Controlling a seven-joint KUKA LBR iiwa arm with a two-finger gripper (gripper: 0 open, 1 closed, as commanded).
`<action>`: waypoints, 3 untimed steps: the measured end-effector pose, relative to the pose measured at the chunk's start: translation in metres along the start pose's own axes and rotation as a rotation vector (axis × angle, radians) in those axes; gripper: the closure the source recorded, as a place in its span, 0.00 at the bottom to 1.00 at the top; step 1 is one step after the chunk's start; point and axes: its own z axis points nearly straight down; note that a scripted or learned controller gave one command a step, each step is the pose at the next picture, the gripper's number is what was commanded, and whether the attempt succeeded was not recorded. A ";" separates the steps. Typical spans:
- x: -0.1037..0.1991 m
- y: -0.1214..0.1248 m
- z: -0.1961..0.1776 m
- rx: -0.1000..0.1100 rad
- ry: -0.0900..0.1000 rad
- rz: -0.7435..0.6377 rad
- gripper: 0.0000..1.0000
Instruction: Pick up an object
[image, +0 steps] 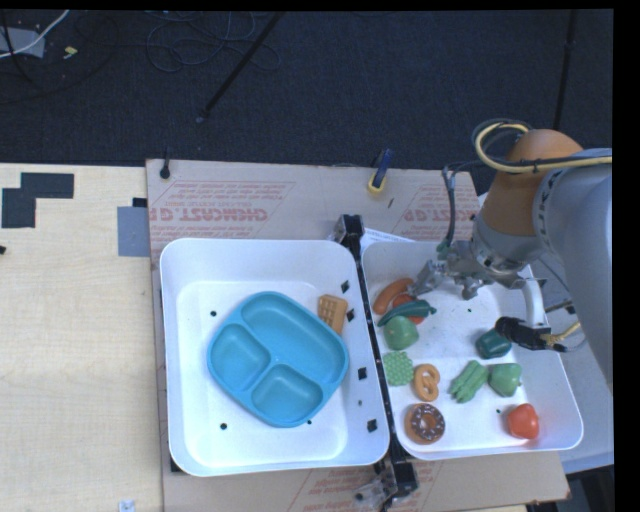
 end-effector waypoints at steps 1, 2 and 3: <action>0.000 0.001 -0.012 -0.002 0.001 -0.002 1.00; -0.006 0.009 -0.064 -0.004 0.000 0.001 1.00; -0.007 0.010 -0.128 -0.007 -0.001 0.003 1.00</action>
